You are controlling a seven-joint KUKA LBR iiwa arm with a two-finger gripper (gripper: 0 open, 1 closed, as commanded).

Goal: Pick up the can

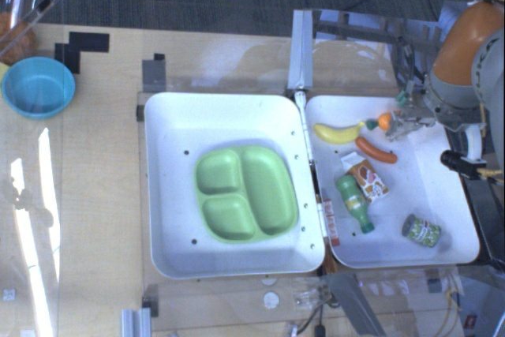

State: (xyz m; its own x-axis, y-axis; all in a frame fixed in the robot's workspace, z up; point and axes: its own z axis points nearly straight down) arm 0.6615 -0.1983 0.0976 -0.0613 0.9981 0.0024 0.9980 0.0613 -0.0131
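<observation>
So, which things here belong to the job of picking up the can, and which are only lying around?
Belong to the job:
- can, lying in the right bin near its front corner
- gripper, at the bin's far side, above the hot dog

Just lying about:
- banana
- hot dog
- green bottle
- small carton
- green divided plate in the left bin
- blue bowl on the bench
</observation>
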